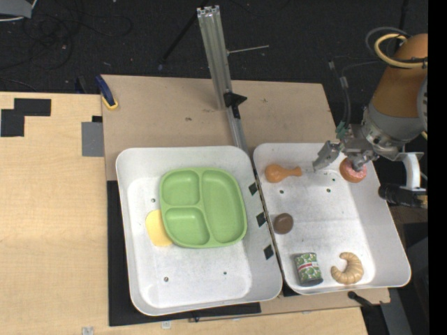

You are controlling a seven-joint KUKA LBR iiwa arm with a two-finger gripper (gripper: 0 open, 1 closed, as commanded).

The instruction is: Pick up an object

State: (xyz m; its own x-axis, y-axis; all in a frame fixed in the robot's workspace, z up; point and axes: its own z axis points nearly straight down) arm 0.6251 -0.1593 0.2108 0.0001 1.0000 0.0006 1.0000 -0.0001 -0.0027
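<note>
Two white bins side by side. In the left bin [140, 271] we see a green divided plate [203, 207] near its centre, and a yellow piece [156, 230] poking out from under the plate at 8 o'clock. The lower part of that bin floor is bare.

In the right bin [380, 229] we count five things: an orange pear-shaped toy [279, 173] at 11 o'clock, a pink donut [353, 171] at 1 o'clock by the far rim, a brown round piece [282, 222] at 9 o'clock near the left wall, a green can [307, 268] at 6 o'clock, and a croissant [348, 267] at 5 o'clock, just beside the can. The middle of this bin floor is bare.

The gripper [342, 157] hangs over the far edge at 12 to 1 o'clock, fingers spread wide, nothing between them; one finger sits right at the donut, contact unclear. The arm [398, 96] comes in from 2 o'clock.
</note>
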